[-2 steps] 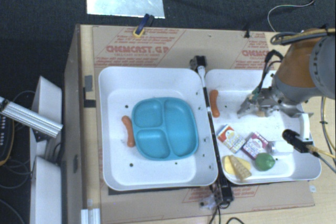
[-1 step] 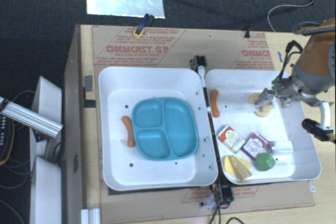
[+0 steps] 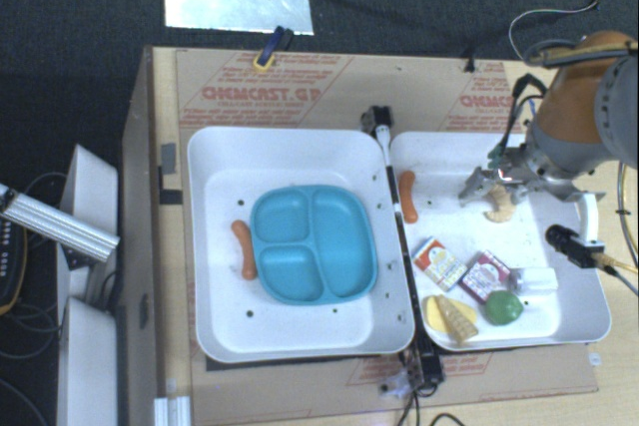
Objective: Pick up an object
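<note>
Tabletop w/ printed cardboard sheet carries two shallow white bins side by side; left bin holds a blue divided plate at centre, w/ an orange sausage lying just beside the plate's left edge; right bin sits touching the left one along a dark divider; grey arm w/ orange band reaches in from the right, wrist over the right bin's upper part; end effector low in that bin, metal fingers seen splayed apart, not clamped on anything that can be made out; a pale beige lump lies directly under/just beside the fingertips, contact can't be told; second orange sausage lies upright along the right bin's left wall, apart from the end effector; lower in the same bin, a red-and-white packet tilted, near a dark maroon packet to its right; green round item just below the maroon packet, touching or nearly so; yellow wedge, cheese-like, at the bin's bottom edge, left of the green item; small white block right of the maroon packet; black part w/ cable over the bin's right rim.
</note>
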`<state>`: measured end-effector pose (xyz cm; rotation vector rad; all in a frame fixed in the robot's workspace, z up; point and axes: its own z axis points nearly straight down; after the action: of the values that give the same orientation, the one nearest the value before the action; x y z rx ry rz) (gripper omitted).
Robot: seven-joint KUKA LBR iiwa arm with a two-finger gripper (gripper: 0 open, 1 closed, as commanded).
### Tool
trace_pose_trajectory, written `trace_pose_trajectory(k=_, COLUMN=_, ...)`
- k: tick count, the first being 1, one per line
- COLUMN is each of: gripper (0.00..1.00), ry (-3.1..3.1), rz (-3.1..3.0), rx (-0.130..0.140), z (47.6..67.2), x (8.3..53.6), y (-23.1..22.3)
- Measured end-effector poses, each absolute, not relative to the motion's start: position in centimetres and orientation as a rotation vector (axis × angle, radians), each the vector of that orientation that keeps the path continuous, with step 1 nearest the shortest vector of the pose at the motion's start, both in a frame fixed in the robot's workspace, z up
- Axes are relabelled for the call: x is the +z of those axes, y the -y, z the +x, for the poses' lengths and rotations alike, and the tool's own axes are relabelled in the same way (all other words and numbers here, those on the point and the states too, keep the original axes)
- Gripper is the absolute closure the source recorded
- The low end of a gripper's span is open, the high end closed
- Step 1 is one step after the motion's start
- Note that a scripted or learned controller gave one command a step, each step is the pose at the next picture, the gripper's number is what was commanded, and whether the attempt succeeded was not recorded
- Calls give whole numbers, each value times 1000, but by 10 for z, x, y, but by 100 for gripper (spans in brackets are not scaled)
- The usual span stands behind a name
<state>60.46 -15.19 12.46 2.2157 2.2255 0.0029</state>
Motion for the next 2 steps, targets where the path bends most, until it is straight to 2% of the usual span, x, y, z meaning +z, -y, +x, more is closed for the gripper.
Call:
trace_pose_trajectory(k=1, gripper=0, ry=-2223, rz=2214, rx=3, z=647, x=150, y=178)
trace_pose_trajectory(k=2, gripper=0, ry=-2227, rz=2215, rx=1, z=669, x=96, y=152)
